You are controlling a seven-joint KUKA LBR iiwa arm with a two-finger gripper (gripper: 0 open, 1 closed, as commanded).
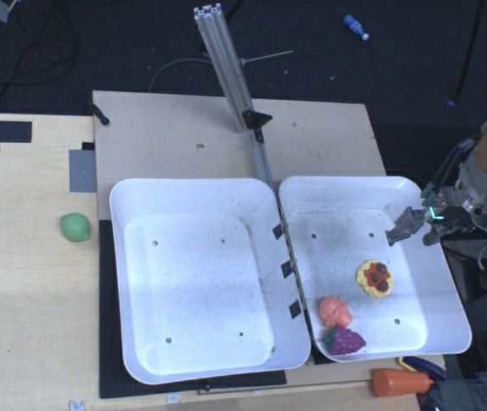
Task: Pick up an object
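In the right bin (pixel 346 204) lie a yellow toy tart with red topping (pixel 374 278), a pink-orange toy (pixel 335 311) and a purple bunch of grapes (pixel 345 342) near the front wall. My gripper (pixel 418 228) hangs over the bin's right side, above and to the right of the tart, apart from it. Its two dark fingers are spread and nothing sits between them. The grey arm with its orange band enters from the right edge.
The left bin (pixel 140 204) sits beside the right one. A green ball (pixel 75 227) rests on the wooden bench to the left. An orange carrot toy (pixel 400 382) lies outside the right bin's front. A metal rail (pixel 226 62) slants behind the bins.
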